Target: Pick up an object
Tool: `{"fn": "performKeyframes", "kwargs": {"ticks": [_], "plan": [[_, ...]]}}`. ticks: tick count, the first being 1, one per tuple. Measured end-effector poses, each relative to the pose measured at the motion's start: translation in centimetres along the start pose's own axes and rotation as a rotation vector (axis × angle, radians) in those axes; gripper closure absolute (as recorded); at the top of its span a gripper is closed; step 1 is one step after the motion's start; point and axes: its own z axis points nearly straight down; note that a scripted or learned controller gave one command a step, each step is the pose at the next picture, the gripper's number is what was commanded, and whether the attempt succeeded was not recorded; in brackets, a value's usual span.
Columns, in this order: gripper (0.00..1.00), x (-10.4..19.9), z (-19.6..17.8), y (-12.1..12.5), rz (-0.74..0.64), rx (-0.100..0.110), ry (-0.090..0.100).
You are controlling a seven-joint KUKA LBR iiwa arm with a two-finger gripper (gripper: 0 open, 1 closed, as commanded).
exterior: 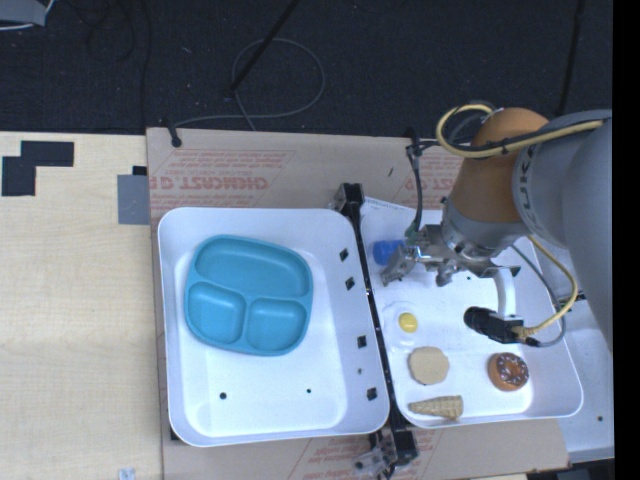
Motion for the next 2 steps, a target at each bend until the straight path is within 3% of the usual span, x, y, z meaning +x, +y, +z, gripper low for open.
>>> {"fn": "performKeyframes", "kwargs": {"ticks": [1, 2], "plan": [[0.00, 0.2, 3.5, -0.1, 0.002, -0.001, 0.000], [1.00, 0.0, 2.3, 0.0, 0.006, -0.002, 0.000]]}}
